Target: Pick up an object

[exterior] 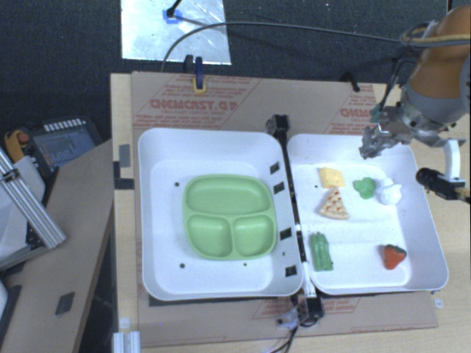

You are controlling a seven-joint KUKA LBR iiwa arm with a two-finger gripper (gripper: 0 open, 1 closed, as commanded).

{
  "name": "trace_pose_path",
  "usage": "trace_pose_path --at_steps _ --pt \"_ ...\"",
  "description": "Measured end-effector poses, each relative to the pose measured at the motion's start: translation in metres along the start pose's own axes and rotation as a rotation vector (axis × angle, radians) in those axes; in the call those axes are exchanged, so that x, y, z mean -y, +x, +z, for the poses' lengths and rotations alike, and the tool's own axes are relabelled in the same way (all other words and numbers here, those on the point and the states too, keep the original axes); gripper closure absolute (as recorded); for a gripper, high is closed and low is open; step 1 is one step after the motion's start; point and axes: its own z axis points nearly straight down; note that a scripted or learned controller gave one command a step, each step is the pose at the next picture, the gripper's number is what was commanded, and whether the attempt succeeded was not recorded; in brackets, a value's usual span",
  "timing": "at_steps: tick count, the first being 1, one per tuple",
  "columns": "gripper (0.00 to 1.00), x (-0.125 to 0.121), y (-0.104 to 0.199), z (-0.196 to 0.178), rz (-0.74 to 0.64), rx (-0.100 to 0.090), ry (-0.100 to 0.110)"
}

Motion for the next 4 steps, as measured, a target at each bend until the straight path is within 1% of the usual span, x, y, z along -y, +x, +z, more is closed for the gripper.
trace_pose_path --at_steps 1,2,3,4 --pt "1.0 -0.004 0.05 0.005 -0.005 -0.002 0.002" --pt "1.0 0.008 0.102 -0.003 -0.005 -0.003 0.003" --pt "1.0 0.017 0.145 -0.002 -0.004 -0.002 0.004" --pt "1.0 0.029 0.203 0.006 -0.006 -0.003 0.004"
